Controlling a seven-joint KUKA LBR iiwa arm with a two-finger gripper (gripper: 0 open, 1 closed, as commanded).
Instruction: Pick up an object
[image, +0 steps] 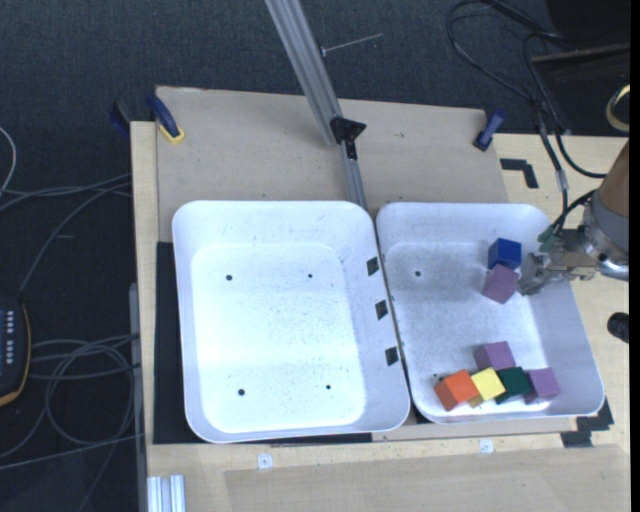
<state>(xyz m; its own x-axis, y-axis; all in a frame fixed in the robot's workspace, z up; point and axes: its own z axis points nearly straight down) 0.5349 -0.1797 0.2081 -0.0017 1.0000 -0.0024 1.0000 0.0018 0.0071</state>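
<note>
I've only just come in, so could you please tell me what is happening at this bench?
The arm reaches in from the right over the right bin, with its gripper close beside a purple block and a blue block just above it. Whether it holds anything is unclear. Near that bin's front edge lies a cluster: orange, yellow, green and two more purple blocks.

A pale wooden desk stood on dark carpet. Grey cables trailed across the floor at the left, black cables at top right.
</note>
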